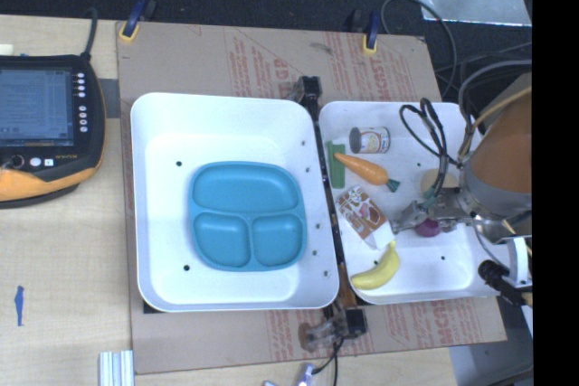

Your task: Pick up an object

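My gripper [422,213] hangs low over the right part of the right bin [425,287], under the grey wrist and its orange band. A small purple object [428,228] lies right at the gripper's tip; whether it is held is unclear. An orange carrot [361,167] lies to the gripper's upper left. Above the carrot, a small can [369,140] lies on its side. A brown packet [360,211] lies left of the gripper, and a yellow banana [379,270] rests near the bin's front edge.
The left bin [149,194] holds a blue divided plate [246,215]. A teach pendant [41,127] lies on the bench at far left. Black cables [423,124] loop over the right bin's back corner. Clamps hold the cardboard sheet [226,59] under both bins.
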Motion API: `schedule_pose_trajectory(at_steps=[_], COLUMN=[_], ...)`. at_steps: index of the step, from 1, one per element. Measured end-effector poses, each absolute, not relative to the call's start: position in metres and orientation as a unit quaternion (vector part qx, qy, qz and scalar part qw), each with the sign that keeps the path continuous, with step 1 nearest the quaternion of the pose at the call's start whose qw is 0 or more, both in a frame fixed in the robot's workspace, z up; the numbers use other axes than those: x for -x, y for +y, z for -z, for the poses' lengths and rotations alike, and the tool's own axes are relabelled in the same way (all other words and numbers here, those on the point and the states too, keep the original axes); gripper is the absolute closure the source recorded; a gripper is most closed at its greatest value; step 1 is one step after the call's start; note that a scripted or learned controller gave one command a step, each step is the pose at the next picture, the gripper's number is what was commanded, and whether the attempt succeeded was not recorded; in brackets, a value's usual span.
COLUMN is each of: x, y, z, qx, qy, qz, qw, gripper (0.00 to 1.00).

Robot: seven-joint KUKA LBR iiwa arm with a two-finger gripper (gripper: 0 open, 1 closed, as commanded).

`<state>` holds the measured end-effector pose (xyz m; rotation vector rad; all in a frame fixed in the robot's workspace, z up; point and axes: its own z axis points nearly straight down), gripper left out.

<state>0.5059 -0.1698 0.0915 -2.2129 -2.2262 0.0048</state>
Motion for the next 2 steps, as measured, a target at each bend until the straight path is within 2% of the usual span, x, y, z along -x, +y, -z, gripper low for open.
schedule_pose_trajectory(at_steps=[1, 2], x=[-0.506, -0.541], y=[-0.171, -0.121], z=[-0.102, -0.095], qx=[0.704, 0.704], qy=[-0.71, -0.71], qz=[-0.0025, -0.0013], qw=[0.001, 0.001], gripper=[1.0, 1.0])
